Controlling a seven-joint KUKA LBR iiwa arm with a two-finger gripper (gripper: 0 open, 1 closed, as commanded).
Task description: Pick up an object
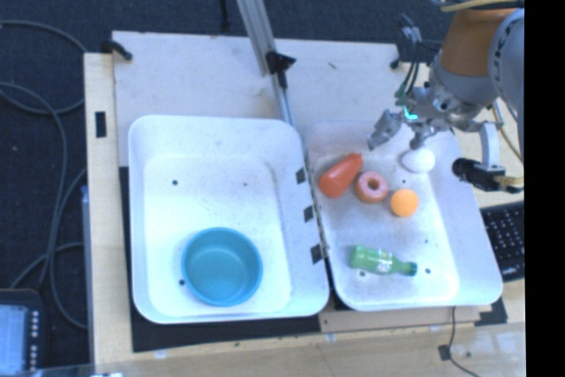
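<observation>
A dark carpet is lying all around a pale desk (203,71), and two white bins are sitting side by side on it. The left bin (150,146) is holding a blue bowl (222,266). The right bin (459,269) is holding a red pepper (339,175), a pink donut (372,187), an orange ball (404,203), a green bottle (380,260) and a white egg (418,160).

The arm (477,40) is reaching in from the right, and the tool (402,132) is hanging low over the far end of the right bin. Its fingers are spread open, one toward the left and one toward the right, and nothing is sitting between them.

I think the arm is in the reaching step: it is getting ready to grab something but is not holding anything yet. The white egg looks like the closest thing. It is lying just beside the tool, a little toward the near side and under the right finger. The donut and the orange ball are lying a bit farther toward the near side, and the pepper is off to the left.

For the next move, the tool is needing to get the egg between both fingers, go down, and squeeze gently. The egg is round and smooth, so it could roll or slip away.
</observation>
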